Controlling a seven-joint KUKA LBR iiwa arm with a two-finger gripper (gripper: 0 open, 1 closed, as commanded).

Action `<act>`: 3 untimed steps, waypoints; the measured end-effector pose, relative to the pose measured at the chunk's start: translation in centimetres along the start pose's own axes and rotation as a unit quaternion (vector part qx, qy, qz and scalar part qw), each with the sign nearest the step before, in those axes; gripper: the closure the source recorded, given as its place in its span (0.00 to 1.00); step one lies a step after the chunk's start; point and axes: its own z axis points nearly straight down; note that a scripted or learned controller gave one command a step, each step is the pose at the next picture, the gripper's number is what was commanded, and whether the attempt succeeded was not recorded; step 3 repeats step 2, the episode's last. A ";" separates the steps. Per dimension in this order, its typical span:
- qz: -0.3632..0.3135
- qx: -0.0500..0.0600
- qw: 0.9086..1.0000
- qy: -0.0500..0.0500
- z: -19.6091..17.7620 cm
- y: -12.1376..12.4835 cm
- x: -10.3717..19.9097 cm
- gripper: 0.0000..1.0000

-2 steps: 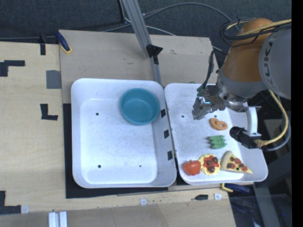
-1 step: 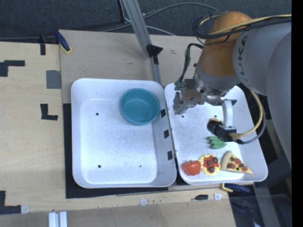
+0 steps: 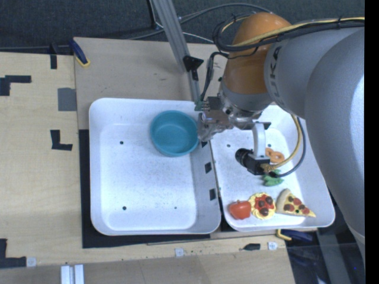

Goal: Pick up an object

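The bowl [image 3: 173,133] sits in the left bin's [image 3: 136,194] top right corner. The gripper [image 3: 206,125] is at its rim, open or closed I cannot tell. The bowl is probably light, stiff, slick plastic, best pinched across the thin rim.

I look down on a pale wooden bench [image 3: 35,176] marked with short black tape strips [image 3: 58,141] and one grey patch [image 3: 67,99]. A second board [image 3: 130,70] lies on it, a blue-and-yellow clamp [image 3: 80,53] at its far left corner. Dark floor [image 3: 59,10] runs beyond, and a grey metal pole [image 3: 167,22] slants in from the top. Light is even.
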 end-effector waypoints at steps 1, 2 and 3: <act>0.000 0.000 1.000 0.000 0.3 1.1 4.4 1.00; 0.002 0.000 1.000 0.000 0.3 1.1 4.2 0.00; 0.002 0.000 1.000 0.000 0.3 1.1 4.2 0.00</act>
